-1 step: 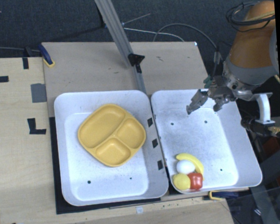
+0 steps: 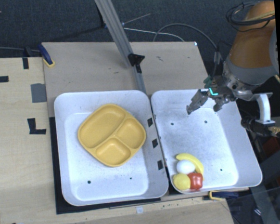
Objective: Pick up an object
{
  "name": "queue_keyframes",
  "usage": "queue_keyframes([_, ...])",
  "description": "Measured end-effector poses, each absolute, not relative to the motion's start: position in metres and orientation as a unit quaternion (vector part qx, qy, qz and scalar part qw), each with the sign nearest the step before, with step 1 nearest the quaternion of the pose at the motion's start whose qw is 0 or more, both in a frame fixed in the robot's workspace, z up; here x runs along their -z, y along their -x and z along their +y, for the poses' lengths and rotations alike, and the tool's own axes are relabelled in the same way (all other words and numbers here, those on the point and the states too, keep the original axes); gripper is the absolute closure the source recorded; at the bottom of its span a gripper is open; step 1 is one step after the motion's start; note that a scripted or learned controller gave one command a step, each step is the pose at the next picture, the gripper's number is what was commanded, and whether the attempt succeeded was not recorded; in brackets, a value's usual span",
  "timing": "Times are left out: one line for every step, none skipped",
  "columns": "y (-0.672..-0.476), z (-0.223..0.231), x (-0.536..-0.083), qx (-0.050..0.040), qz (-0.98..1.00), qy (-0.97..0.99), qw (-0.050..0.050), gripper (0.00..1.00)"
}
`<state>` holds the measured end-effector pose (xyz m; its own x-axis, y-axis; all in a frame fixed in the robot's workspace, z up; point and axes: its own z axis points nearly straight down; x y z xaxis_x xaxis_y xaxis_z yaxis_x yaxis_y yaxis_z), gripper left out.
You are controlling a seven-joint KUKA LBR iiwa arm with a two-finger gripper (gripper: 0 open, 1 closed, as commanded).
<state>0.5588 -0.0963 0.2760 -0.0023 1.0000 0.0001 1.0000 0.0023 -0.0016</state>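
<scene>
Above the right bin [image 2: 229, 140], the metal gripper [image 2: 207, 105] hangs splayed, grasping nothing.

Divided plate [image 2: 112, 134] in left bin [image 2: 67, 139]; toy food cluster [image 2: 188, 172] in right bin's [image 2: 229, 140] near corner.

A yellow three-compartment tray [image 2: 112, 134] lies in the left white bin [image 2: 68, 153], the right white bin [image 2: 229, 140] sits just beside it on the wooden bench [image 2: 17, 143], and a grey metal pole [image 2: 116, 29] slants in from above the bins
</scene>
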Motion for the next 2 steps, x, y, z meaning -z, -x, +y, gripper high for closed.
queue_keyframes([-0.564,-0.099,-0.23,-0.0024,-0.707,0.707,0.002,0.0])
queue_keyframes([-0.56,-0.101,-0.166,-0.003,-0.707,0.707,0.003,0.0])
